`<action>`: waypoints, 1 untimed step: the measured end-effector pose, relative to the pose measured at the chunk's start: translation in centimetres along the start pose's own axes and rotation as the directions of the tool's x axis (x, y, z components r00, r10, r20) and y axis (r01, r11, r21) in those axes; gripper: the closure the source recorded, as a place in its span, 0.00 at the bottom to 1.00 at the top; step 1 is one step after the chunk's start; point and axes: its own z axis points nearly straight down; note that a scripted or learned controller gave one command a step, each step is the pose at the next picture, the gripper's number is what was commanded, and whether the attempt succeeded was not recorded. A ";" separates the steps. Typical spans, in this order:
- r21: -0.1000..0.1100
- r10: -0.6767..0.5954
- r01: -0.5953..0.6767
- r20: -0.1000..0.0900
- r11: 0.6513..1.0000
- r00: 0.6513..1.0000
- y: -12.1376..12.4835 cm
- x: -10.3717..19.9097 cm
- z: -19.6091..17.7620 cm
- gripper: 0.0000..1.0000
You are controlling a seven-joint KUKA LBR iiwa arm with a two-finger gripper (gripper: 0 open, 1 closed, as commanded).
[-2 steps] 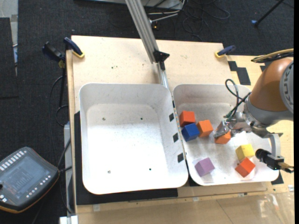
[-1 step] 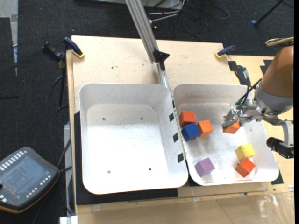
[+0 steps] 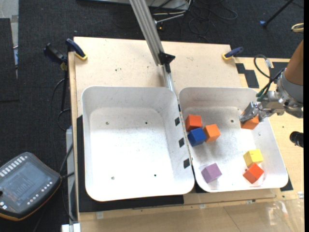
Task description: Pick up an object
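The pale wooden desk (image 3: pixel 130 62) filled the middle of the room, clamped at its far corners, and a slanted grey metal rail (image 3: pixel 147 25) ran down to the seam between the bins. The left shallow white plastic bin (image 3: pixel 96 129) sat touching the right shallow white plastic bin (image 3: pixel 270 149). In from the right came the grey arm (image 3: pixel 294 88), its wrist over the right bin's far right side. And there was the pincer (image 3: pixel 250 116), low over that corner, its fingers closed around a small orange-red block (image 3: pixel 249 123), which poked out just below the tips, close to the bin's right wall. Elsewhere in the right bin: an orange cube (image 3: pixel 193 121), a blue cube (image 3: pixel 196 137) and a lighter orange cube (image 3: pixel 212 132) huddled touching near the left wall. A purple cube (image 3: pixel 211 172) lay near the front. A yellow cube (image 3: pixel 253 156) touched a red-orange cube (image 3: pixel 253 173) at the front right.
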 end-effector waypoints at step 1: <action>0.000 -0.002 0.002 0.000 1.000 1.000 0.2 0.0 -5.3 1.00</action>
